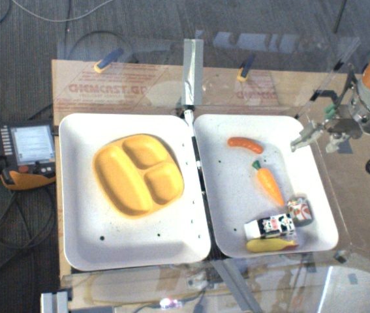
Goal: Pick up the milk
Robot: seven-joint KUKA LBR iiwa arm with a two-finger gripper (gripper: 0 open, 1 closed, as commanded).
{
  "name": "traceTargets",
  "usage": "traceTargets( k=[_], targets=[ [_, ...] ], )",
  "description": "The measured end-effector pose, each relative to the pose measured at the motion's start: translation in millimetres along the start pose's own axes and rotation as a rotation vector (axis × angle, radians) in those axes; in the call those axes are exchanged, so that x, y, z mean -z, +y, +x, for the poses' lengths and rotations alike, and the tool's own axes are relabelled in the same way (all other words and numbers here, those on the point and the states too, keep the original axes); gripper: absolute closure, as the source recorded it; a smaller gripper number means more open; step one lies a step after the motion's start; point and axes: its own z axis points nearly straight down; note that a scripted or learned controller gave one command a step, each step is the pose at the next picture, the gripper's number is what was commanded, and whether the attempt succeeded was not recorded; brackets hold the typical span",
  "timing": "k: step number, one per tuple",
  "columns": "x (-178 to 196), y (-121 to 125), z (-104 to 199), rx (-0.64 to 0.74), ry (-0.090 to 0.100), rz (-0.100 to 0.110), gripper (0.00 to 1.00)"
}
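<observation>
- Nearest the camera, at the near edge of the right bin point(315, 175), lies a yellow banana point(271, 245), with the milk point(270, 226) touching it on the far side.
- That milk is a small white carton with black cow patches, lying on its side, its long axis running left to right.
- Just right of the carton, touching or nearly so, sits a small red-and-white can point(299, 211); a carrot point(269, 184) lies a little farther off, and a red sausage point(245, 145) near the bin's far wall.
- In the left bin point(80, 240) rests a yellow divided plate point(139, 173) (well apart from the job).
- At the right edge, beyond the right bin's far right corner, hangs the end effector point(320, 134); its fingers look parted with nothing between them, though they are small and blurred here, so I cannot tell for sure.
- Judged by looks, the carton should be light and fairly stiff, with smooth faces that may slip and walls that could dent under a hard squeeze.
- Best hold: across the short width at mid-length, one finger going into the tight seam beside the banana.
</observation>
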Motion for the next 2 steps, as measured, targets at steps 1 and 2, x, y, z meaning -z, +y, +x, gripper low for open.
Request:
traceTargets(
  k=[1, 2],
  targets=[
    [-164, 15, 12, -0.108, 0.001, -0.002, 0.0],
    [-75, -47, 7, -0.165, -0.001, 0.0, 0.0]
  ],
)
